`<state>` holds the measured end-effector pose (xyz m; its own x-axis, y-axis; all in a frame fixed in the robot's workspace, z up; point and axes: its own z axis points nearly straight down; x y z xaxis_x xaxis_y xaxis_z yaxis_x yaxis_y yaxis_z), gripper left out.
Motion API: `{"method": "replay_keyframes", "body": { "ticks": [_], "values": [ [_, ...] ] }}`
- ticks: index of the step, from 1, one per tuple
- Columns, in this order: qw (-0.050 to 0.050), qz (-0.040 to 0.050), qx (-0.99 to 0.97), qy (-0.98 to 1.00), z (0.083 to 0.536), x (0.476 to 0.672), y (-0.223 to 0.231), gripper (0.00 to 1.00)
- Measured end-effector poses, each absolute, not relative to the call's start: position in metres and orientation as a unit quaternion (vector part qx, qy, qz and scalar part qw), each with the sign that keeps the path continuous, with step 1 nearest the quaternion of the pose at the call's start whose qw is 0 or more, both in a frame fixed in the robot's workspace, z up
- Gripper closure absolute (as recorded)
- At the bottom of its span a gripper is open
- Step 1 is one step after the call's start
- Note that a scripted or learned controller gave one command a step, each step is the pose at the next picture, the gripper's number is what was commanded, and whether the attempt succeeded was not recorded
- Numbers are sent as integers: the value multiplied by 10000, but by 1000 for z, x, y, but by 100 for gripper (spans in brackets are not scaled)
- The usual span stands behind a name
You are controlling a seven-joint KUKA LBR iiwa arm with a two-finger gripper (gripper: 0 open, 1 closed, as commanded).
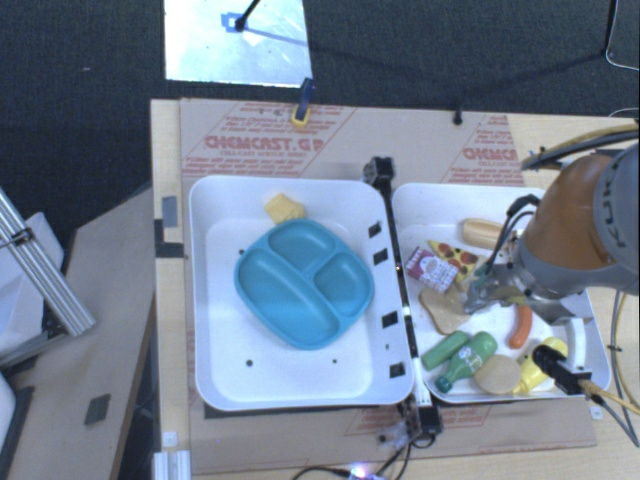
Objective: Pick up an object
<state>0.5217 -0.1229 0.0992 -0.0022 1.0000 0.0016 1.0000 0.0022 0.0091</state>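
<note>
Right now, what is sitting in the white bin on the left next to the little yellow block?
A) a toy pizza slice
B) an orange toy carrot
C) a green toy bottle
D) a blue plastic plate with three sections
D: the blue plastic plate with three sections lies in the left white bin, just below the small yellow block.

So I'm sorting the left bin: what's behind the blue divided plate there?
Behind the blue divided plate, toward the left bin's far wall, lies a small yellow piece, touching or just beside the plate's rim. Anything under the plate is covered.
</note>
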Motion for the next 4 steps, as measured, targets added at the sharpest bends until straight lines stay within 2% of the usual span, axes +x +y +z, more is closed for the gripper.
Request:
{"method": "replay_keyframes", "body": {
  "ticks": [2, 3, 4],
  "values": [
    [17, 11, 7055, 7087, 218, 525, -119, 100],
    [14, 10, 7056, 7087, 225, 526, -119, 100],
    [20, 21, 7042, 7100, 232, 569, -91, 100]
  ]
}}
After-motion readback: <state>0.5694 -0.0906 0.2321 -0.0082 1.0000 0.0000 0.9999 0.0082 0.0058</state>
